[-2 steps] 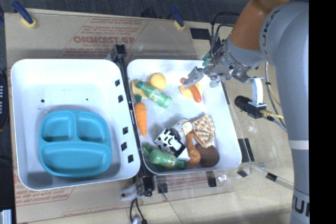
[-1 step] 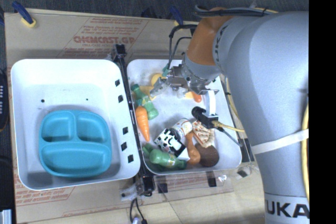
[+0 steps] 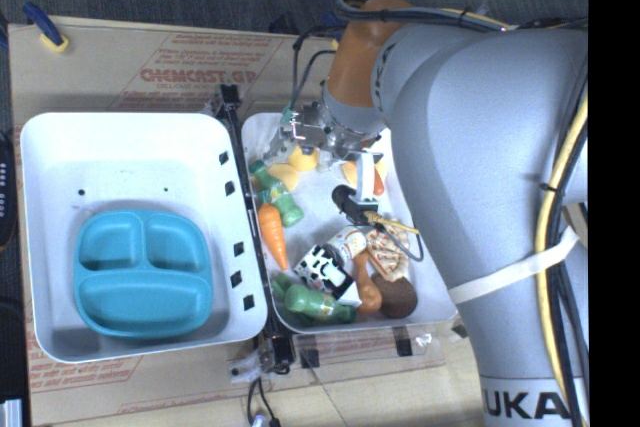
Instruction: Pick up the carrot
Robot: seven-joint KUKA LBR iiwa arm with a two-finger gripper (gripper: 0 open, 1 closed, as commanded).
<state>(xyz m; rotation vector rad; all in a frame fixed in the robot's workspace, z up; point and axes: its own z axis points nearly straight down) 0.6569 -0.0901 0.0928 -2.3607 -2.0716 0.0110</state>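
- Carrot: lies in the right bin, against its left wall, point toward the near edge, just beside a green toy.
- Gripper: hangs above the carrot's far end, over a yellow piece; its opening and contents cannot be judged.
- Risk: crowded neighbours and the adjoining wall may block a finger, yielding a wrong or glancing grasp.

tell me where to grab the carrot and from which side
Take the carrot across its thick upper half, coming straight down. It lies flat along the right bin's left wall, tapering toward the camera, so the fingers should close left to right. Space looks tight: the wall sits on one side and a green toy on the other.
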